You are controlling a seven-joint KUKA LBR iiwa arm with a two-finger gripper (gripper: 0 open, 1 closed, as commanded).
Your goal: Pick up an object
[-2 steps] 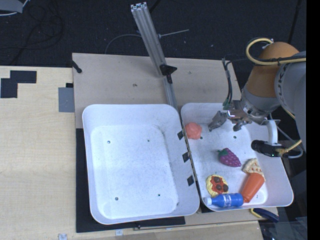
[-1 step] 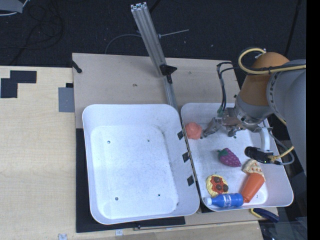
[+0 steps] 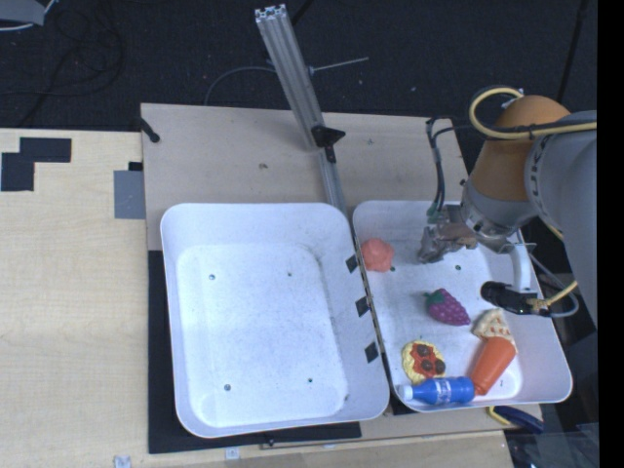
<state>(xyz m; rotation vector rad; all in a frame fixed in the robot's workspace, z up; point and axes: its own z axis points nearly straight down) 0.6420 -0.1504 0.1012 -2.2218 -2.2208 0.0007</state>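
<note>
The right bin (image 3: pixel 385 339) serves as the landmark; all the objects lie in it. A pink rounded lump (image 3: pixel 377 254) sits by its left wall, in the upper part. A purple grape bunch (image 3: pixel 447 306) lies near the middle. A small pizza slice (image 3: pixel 491 322) rests toward the right wall, touching the top of an orange carrot (image 3: pixel 490 363) that lies tilted below it. A round yellow piece with red spots (image 3: pixel 424 360) sits low on the left, and a blue bottle (image 3: pixel 441 391) lies on its side along the bottom wall.
</note>
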